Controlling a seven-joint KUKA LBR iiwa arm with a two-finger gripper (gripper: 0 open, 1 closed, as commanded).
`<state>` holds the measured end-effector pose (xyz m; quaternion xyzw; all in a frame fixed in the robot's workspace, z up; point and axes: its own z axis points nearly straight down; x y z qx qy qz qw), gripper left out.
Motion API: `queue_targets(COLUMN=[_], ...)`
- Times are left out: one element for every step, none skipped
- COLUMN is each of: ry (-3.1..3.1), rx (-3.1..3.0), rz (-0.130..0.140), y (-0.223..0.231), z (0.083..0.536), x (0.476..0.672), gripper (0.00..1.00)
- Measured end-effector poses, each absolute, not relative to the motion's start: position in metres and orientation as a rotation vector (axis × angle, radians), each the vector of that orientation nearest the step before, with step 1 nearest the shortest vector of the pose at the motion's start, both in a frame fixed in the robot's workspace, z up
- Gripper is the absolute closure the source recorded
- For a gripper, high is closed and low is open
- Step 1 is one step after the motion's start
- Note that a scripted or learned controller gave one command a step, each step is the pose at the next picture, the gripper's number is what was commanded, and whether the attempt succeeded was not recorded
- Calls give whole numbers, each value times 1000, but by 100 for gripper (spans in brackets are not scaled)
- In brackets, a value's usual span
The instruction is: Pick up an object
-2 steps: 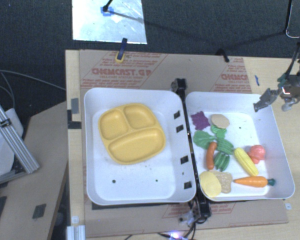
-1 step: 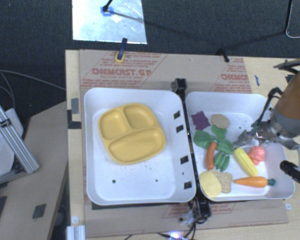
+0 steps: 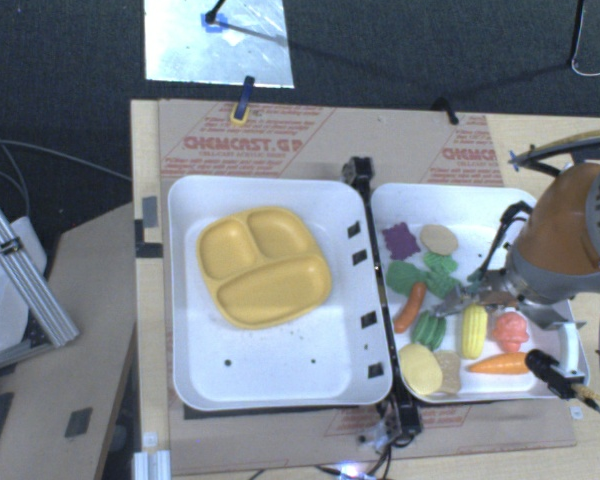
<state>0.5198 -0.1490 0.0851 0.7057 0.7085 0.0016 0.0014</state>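
Two white bins sit side by side on the bench. Nearest in the right bin (image 3: 540, 393) lie an orange carrot (image 3: 498, 365), a pale yellow round piece (image 3: 420, 365) and a tan slice (image 3: 450, 373). Just behind them are a yellow corn cob (image 3: 473, 330), a pink-red toy (image 3: 510, 330) and a dark green piece (image 3: 429, 329). The gripper (image 3: 455, 303) is low among the toy food, just beside the corn and the green leafy pieces (image 3: 435, 273); I cannot tell how wide it is. A thin orange piece (image 3: 410, 306) lies to its left. Farther back are a purple toy (image 3: 400, 238) and a tan round disc (image 3: 439, 238). The left bin (image 3: 185, 268) holds a yellow divided plate (image 3: 263, 265).
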Motion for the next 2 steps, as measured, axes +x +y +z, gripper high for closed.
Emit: queue_targets(ry=[2221,2230], rx=[2216,2199], rz=[5,16], y=[-151,-70], z=[95,216], x=[521,547], gripper=[100,100])
